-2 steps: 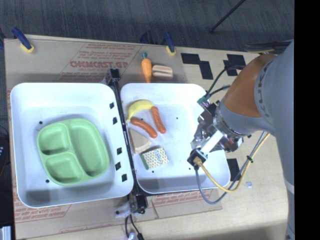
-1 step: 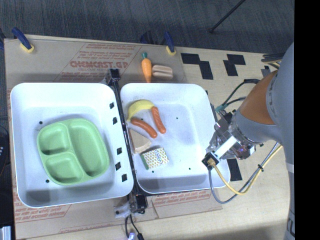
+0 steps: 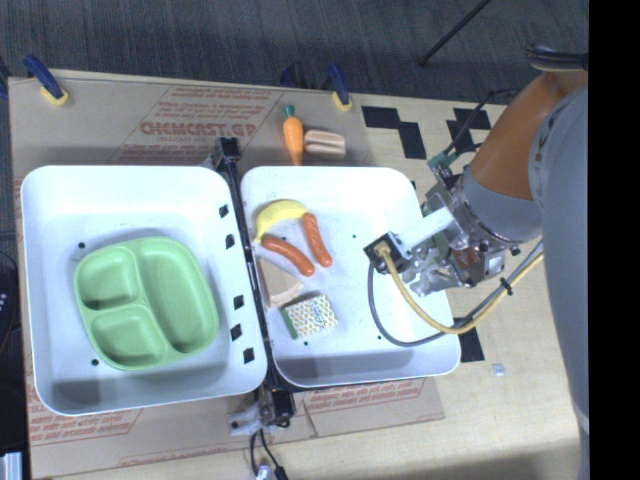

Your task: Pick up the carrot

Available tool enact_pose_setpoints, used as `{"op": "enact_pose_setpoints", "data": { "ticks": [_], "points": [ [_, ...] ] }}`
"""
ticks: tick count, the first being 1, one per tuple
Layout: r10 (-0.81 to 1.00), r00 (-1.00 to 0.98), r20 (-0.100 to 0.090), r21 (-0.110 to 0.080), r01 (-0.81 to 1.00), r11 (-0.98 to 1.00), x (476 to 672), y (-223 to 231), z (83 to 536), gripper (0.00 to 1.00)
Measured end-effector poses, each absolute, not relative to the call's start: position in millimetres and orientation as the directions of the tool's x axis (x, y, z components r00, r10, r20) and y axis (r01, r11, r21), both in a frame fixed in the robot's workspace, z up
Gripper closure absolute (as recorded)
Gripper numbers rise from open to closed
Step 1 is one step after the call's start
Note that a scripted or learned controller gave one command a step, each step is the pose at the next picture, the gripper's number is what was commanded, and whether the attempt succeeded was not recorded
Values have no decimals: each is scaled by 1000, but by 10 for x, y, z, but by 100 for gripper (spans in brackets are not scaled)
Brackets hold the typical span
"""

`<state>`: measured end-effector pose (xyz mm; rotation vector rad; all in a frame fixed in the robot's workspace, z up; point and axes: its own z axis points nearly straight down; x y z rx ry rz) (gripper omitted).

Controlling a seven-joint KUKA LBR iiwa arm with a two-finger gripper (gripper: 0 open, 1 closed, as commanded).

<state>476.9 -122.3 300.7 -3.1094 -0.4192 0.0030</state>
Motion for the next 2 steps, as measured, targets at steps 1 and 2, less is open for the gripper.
{"op": "enact_pose_setpoints", "data": {
  "ticks": [1, 2],
  "points": [
    [265, 964, -2, -4, 265, -964, 4766, -1227, 3006, 0],
    [439, 899, -4, -6, 439, -899, 4752, -1568, 1707, 0]
  ]
}}
